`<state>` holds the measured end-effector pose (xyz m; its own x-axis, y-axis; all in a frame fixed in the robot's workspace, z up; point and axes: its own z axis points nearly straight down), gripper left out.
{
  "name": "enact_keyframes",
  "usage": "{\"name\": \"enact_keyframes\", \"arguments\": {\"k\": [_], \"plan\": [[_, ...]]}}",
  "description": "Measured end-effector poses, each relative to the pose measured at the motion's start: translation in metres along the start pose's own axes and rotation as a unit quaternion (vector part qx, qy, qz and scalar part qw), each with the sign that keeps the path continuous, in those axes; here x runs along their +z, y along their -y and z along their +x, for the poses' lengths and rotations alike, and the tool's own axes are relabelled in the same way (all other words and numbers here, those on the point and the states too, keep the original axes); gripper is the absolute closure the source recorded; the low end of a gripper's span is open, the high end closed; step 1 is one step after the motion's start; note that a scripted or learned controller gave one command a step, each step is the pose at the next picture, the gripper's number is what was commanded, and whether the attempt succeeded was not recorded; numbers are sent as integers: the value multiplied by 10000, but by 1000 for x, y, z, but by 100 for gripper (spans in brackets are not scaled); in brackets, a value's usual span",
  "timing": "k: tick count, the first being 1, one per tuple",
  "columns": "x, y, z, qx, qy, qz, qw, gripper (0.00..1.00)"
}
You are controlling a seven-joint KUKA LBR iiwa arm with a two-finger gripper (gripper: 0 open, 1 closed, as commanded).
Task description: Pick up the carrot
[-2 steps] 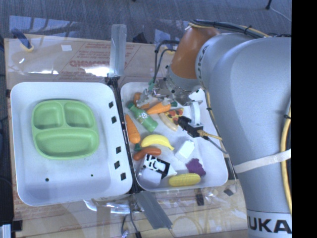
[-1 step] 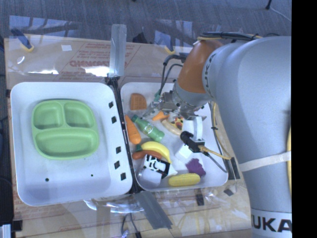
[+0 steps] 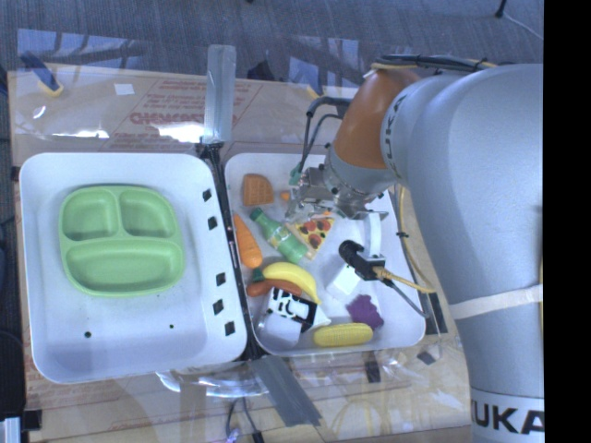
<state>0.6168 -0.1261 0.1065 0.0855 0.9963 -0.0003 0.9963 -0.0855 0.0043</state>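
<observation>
We see the carrot lying along the left wall of the right bin, near the middle of the frame, its tip pointing toward the upper left. A banana curves just below and right of it, and a green bottle lies slanted just to its right. An orange slab-like piece sits above it near the bin's upper left corner. Lower down we find a black-and-white card, a corn cob and a purple piece. The gripper hangs over the upper middle of that bin, right of the carrot and apart from it, above a pizza slice; we cannot tell how its fingers stand. The left bin holds a green divided plate
</observation>
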Motion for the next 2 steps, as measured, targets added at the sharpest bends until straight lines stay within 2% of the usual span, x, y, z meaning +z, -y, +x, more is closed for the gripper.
{"name": "enact_keyframes", "arguments": {"k": [1, 2], "plan": [[1, 0, 0, 1, 0, 7, 10000, 0], [15, -45, -63, 1228, 4, 31, 9924, 0]]}}
